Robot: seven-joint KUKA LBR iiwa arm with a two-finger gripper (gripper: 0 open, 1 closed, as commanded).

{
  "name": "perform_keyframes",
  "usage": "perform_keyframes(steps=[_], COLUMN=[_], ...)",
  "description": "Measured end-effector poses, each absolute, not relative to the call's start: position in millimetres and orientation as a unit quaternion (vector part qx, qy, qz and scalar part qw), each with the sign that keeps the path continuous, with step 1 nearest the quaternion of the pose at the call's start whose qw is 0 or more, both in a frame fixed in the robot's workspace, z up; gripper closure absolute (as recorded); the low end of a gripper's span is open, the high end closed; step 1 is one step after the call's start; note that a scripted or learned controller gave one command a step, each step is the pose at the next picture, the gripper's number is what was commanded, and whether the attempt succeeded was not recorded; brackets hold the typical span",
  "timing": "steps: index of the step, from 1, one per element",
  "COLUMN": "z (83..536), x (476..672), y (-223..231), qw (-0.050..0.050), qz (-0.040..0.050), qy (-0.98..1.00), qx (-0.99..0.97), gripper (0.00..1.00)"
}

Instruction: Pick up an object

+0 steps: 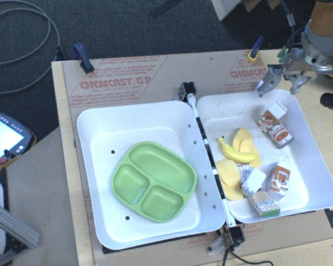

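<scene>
A dark carpeted floor surrounded the bench, whose brown board top carried red printed lettering and was held by blue clamps at its far edge. Grey cables looped over the floor at the upper left, and a lit tablet-like screen sat off the bench's left side. Two shallow white bins lay side by side on the board. The left bin held a green divided plate with three compartments, lying flat near the bin's middle. The right bin held the loose objects: a banana beside pale yellow slices, a larger yellow piece just below them, a small white box touching that piece, an orange-and-white carton beside the box, a carton with a green end near the bin's front edge, and another orange-and-white carton lying apart toward the far right corner. The gripper hovered above the far rim of the right bin, its two fingers spread apart with nothing between them, clear of every object. The nearest item to it was the carton in the far right corner, just below the fingers in this view.
</scene>
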State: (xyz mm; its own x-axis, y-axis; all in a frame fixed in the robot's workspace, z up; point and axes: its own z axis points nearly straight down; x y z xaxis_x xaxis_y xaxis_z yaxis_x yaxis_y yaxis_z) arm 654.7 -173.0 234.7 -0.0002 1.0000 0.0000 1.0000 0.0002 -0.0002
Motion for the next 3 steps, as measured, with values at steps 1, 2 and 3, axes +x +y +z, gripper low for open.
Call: perform_keyframes(steps=[1, 2, 3], z=[136.3, 86.4, 96.8], x=[572.1, 567.4, 568.1], y=[-120.9, -98.4, -98.8], qw=[0.001, 0.0, -0.001], qz=[0.0005, 0.0, -0.0005], qy=[-0.707, -0.707, -0.707], qx=[-0.707, -0.707, -0.707], gripper=[0.0, 0.0, 1.0])
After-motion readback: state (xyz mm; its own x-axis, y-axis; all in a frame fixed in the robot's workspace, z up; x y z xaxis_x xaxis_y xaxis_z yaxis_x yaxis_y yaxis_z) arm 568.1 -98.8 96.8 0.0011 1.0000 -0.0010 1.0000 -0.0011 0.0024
